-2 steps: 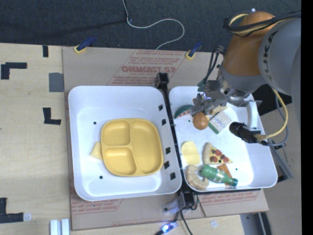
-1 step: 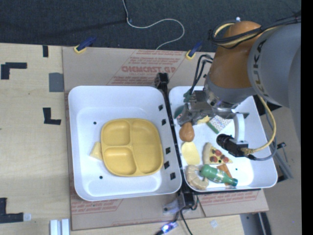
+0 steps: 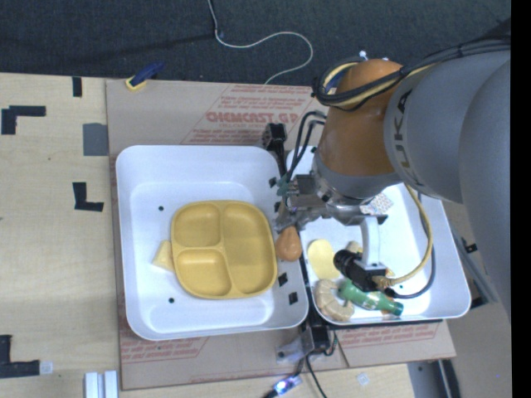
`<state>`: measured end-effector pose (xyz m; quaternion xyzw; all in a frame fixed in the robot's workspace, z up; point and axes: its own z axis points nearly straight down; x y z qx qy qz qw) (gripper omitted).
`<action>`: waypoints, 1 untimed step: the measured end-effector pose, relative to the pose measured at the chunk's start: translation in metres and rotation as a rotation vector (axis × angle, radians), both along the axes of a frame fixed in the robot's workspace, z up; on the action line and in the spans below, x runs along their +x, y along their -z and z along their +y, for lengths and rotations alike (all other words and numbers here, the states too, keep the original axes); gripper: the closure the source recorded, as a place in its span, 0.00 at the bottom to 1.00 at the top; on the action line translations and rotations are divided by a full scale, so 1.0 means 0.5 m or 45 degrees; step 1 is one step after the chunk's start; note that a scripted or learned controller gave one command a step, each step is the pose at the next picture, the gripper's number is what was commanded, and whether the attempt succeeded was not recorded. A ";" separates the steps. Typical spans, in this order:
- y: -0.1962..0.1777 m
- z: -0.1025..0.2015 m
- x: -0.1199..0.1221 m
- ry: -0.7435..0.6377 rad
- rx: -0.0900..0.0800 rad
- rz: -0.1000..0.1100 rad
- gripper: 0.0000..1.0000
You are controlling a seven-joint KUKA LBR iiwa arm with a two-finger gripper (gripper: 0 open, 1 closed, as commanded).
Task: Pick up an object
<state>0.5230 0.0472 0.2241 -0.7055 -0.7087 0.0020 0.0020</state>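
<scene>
One brown egg-shaped object (image 3: 288, 244) sits just below the gripper (image 3: 286, 211) (touching).

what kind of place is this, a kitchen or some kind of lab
Most likely a robot lab bench set up for grasping trials, not a kitchen. A KUKA arm reaches over two shallow white bins on cardboard, holding toy-like items such as a yellow divided plate, and loose cable trails across the dark floor.

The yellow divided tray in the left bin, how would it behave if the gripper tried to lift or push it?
The yellow divided tray looks like moulded plastic, so probably stiff and light for its size. It lies flat and wide in the left bin, so a push would likely slide it rather than tip it. Its glossy, low rim may be slippery for a two-finger pinch.
</scene>
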 end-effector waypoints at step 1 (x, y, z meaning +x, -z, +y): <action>-0.016 0.080 -0.055 0.000 0.001 -0.001 1.00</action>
